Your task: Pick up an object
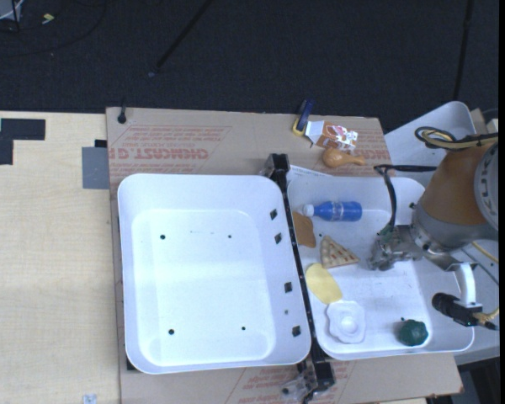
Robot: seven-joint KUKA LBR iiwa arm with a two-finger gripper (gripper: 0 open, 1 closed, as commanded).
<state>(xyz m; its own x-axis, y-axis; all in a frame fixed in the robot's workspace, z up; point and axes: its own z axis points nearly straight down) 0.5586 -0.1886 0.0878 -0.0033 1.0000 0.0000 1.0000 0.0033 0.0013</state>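
The right bin (374, 345) holds a blue bottle (337, 211) lying on its side, a brown block (303, 228) by the left wall, a pizza-slice toy (337, 253), a yellow piece (323, 283), a white cup-like item (346, 321) and a dark green ball (412, 332). My gripper (385, 254) is low in the right bin, just right of the pizza slice and below the bottle. I see nothing between its fingers, and their gap is too small and dark to read.
The left bin (126, 225) sits beside the right one with a black clamp strip between them. On the cardboard behind the bins lie an orange toy (341, 158), a small printed packet (337, 133) and a blue-yellow clip (303, 118). Cables hang at the arm's right.
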